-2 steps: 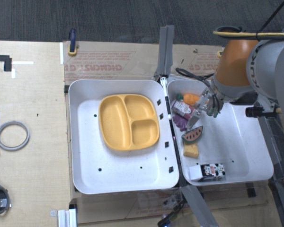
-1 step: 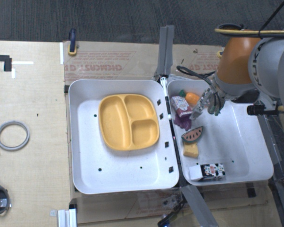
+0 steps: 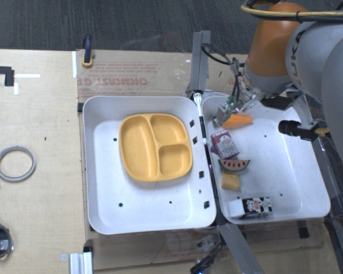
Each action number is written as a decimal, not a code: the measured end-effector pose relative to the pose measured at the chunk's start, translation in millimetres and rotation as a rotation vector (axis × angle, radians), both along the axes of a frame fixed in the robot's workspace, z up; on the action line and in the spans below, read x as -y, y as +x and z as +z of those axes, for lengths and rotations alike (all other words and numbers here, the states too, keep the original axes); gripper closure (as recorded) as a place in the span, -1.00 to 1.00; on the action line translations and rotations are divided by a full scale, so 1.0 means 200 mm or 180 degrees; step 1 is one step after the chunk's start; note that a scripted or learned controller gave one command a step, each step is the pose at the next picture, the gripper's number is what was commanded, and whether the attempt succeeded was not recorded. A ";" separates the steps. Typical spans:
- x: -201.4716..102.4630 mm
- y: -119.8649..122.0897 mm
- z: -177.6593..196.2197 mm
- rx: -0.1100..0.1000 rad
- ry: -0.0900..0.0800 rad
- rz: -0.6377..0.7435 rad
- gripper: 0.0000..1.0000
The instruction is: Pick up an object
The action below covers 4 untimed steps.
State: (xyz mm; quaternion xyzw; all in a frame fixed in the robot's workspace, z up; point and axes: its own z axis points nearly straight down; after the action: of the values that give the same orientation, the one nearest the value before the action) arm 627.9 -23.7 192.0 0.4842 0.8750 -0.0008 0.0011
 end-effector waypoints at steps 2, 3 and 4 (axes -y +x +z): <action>0.06 -0.09 0.00 -0.0008 0.0001 0.0050 -1.00; 0.40 0.11 -0.44 0.0034 -0.0009 0.0090 -1.00; 0.41 0.06 -0.44 0.0078 -0.0015 0.0199 -1.00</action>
State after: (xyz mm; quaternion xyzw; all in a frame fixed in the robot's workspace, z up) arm 639.3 -105.3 103.7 0.4566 0.8896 0.0032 0.0130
